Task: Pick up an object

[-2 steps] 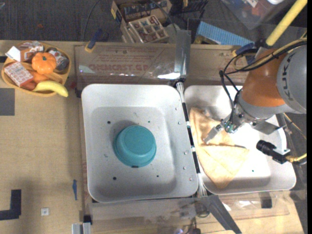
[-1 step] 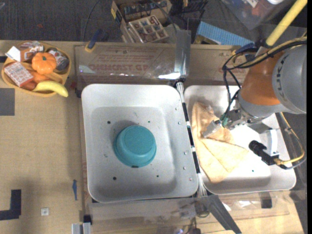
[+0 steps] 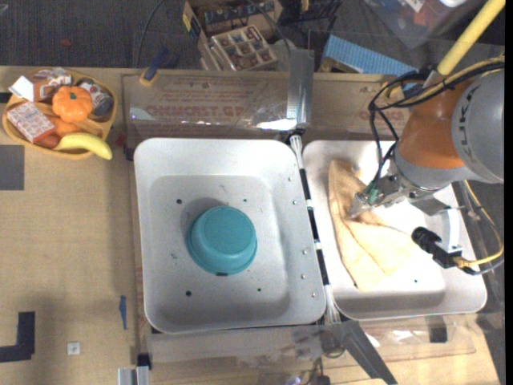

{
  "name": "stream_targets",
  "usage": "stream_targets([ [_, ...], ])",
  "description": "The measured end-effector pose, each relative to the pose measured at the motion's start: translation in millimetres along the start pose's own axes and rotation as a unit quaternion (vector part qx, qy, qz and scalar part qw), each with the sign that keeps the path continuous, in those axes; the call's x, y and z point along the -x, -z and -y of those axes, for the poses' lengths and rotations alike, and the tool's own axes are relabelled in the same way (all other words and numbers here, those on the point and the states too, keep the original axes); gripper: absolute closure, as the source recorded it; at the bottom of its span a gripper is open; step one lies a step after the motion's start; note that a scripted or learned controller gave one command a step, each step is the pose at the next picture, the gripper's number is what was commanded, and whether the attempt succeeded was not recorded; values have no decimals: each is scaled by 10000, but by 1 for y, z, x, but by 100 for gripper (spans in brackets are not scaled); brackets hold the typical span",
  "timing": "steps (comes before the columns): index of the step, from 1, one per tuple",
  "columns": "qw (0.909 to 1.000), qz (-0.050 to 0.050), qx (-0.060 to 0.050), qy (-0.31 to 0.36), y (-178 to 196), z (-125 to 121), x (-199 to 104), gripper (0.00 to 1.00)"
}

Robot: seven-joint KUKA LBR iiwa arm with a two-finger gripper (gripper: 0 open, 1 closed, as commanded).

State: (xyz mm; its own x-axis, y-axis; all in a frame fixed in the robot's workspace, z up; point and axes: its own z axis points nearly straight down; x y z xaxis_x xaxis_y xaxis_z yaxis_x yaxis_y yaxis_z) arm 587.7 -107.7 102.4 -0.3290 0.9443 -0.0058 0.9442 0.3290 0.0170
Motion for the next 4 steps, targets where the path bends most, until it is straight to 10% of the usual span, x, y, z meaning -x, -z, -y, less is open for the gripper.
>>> stream_targets([
  [1, 10000, 1, 0, -1, 0, 0, 0, 0],
  [2, 10000, 13, 17, -8, 10, -1, 2, 100],
  [3, 10000, 13, 17, -9, 10, -1, 2, 0],
  [4, 9999, -4, -37, 104, -12, -15, 4, 0],
])
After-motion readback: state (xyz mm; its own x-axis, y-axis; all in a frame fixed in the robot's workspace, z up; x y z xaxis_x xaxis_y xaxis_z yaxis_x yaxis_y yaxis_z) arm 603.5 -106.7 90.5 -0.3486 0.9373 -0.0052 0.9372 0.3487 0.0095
